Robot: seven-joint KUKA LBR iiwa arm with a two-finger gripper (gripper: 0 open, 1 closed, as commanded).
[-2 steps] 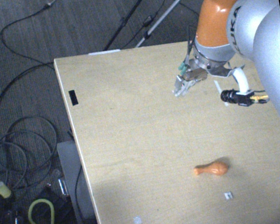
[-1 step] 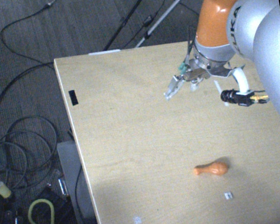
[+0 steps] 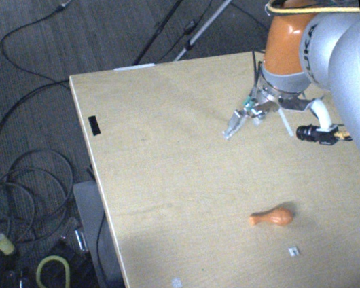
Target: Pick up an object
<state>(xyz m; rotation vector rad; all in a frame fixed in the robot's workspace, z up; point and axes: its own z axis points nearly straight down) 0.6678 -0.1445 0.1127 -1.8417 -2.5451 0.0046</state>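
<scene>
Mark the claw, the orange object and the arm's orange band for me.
claw (image 3: 231,129): camera view, midway between its fingertips.
orange object (image 3: 273,216): camera view, middle of its body.
orange band (image 3: 284,44): camera view, its curved face.

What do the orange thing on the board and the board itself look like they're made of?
The orange object: probably rubber or soft plastic, judging by its smooth, rounded, evenly coloured bulb-and-neck shape. The board: likely plywood or laminate, pale tan, matte and faintly streaked.

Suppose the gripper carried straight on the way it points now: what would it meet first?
The gripper points left and slightly down, so probably the bare wooden board; height is unclear. The orange pear-shaped object lies off that line.
</scene>
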